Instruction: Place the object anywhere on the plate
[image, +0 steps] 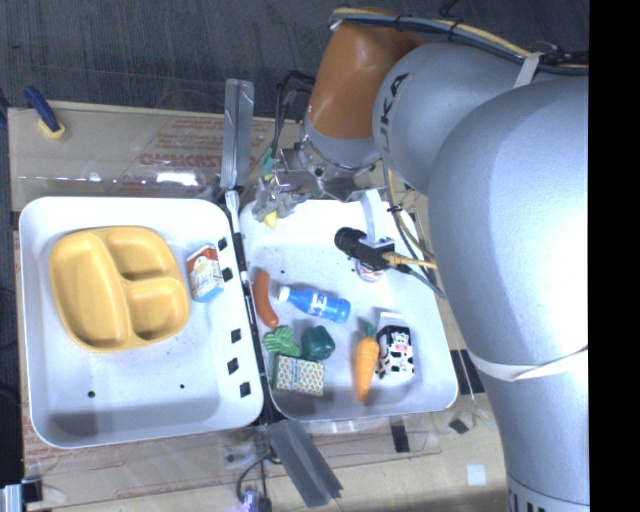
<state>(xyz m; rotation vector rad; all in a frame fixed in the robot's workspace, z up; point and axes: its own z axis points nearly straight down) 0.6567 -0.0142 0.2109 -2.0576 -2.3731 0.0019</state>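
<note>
No lettering can be read anywhere on the bench. The small carton at the right bin's lower right corner carries a black-and-white cow pattern with a red top, but no legible words. The blue bottle's white label near that bin's middle and the printed packet beside the left bin's right edge are both too blurred to make out.

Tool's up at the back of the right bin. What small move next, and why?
Probably bring the tool toward the front of the right bin, over the sausage or blue bottle. It hangs at the bin's back edge, away from the items, and the yellow plate bears nothing.
</note>
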